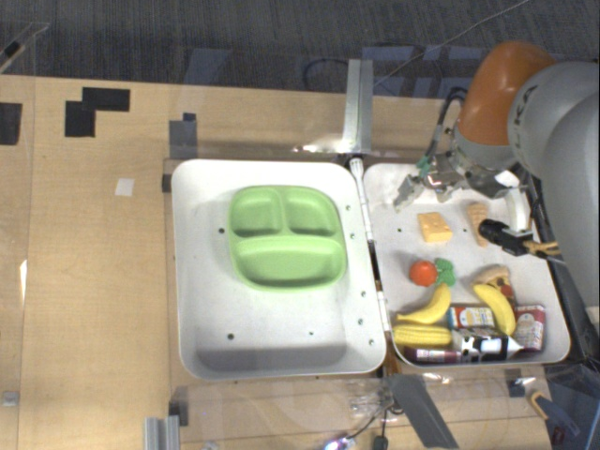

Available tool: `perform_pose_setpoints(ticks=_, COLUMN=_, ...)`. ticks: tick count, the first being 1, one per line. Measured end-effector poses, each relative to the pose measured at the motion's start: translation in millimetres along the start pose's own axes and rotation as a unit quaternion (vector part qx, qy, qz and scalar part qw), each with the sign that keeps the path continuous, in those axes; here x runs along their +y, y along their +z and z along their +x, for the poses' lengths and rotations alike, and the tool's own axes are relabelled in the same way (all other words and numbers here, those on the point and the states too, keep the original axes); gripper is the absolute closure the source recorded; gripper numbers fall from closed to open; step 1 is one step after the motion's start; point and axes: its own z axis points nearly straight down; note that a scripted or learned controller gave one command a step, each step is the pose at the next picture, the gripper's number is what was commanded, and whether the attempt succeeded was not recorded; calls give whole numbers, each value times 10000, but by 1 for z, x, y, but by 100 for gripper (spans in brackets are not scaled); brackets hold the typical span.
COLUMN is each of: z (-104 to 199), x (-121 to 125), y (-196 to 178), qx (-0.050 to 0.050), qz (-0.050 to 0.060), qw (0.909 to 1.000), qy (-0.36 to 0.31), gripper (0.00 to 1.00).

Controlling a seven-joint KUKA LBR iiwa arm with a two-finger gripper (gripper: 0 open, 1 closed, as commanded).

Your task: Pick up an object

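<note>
Over the right bin's far end hangs the gripper; grip state can't be told. Cheese wedge lies just below it, tomato, bananas & bottles nearer. Green tray sits in left bin.

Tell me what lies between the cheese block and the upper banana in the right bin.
In the camera view, a red tomato with a green leafy top sits between the cheese block and the upper banana.
</note>
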Motion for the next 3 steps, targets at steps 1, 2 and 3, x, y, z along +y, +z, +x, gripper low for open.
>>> perform_pose_setpoints(ticks=1, z=4, x=-60, y=16, qx=-5, qz=-18, qw=9994, qy=340, gripper=0)
perform_pose_setpoints(ticks=2, z=6, x=-56, y=4, qx=-3, qz=-65, qw=9994, qy=326, gripper=100)
perform_pose_setpoints(ticks=3, z=65, x=9, y=-80, qx=7, qz=8, qw=9962, qy=874, gripper=100)
